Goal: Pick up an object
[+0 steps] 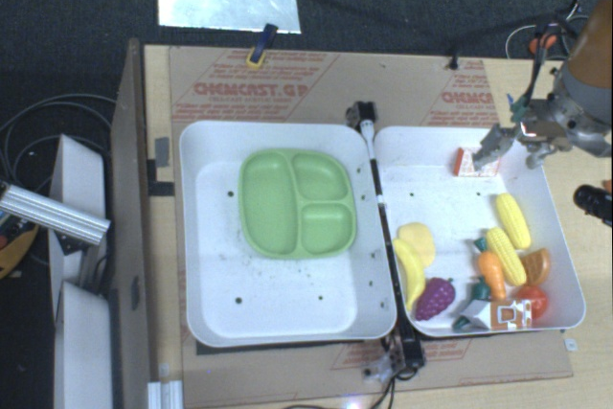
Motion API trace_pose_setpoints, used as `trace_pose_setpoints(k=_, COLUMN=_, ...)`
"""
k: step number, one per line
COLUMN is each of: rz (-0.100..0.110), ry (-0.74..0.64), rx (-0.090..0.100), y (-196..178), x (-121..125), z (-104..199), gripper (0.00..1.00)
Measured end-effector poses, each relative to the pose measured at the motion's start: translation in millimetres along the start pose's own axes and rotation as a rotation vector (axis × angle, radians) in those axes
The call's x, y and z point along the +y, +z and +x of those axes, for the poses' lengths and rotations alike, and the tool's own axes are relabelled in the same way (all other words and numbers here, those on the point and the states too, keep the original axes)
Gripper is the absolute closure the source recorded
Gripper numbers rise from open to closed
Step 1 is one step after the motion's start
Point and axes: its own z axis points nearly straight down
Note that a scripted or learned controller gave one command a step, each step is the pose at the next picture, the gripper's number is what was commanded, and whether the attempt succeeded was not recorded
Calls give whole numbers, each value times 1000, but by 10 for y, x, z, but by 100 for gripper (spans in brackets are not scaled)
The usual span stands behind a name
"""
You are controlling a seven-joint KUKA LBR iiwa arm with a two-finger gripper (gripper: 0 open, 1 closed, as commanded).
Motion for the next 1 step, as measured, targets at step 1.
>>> trace_pose_setpoints(k=1, rz=9, ry=8, rx=-1, y=1217, x=-65, z=-665, gripper=0)
